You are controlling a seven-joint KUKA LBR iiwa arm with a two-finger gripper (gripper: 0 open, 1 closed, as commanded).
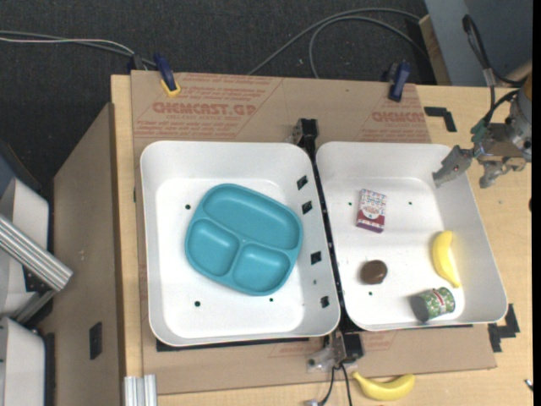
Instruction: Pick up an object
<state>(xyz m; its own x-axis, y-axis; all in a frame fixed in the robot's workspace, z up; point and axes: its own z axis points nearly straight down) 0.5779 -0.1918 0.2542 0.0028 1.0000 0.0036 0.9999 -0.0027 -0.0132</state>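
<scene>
Nothing picked yet, far as I can see: every obj sits loose in a bin, so the whole grab is left to do. Going L to R: the teal divided plate (pixel 243 238) lies in the left bin (pixel 161 176), far to the left of the claw and lower in view. Past the divider, in the right bin (pixel 338 299), a small red-and-white carton (pixel 372 210) lies flat, left of the claw and a bit below it. A dark round obj (pixel 374 271) is further below, then a banana (pixel 445 259) closest under the claw, w/ a green can (pixel 434 304) on its side just below that. A second banana (pixel 387 386) lies outside the bins on the bench edge. The gripper (pixel 469 166) hangs at the right bin's upper right rim, near its corner, w/ the arm coming in from the right edge. Two fingers splay apart w/ nothing between them. Prob the banana's the handiest target.
</scene>
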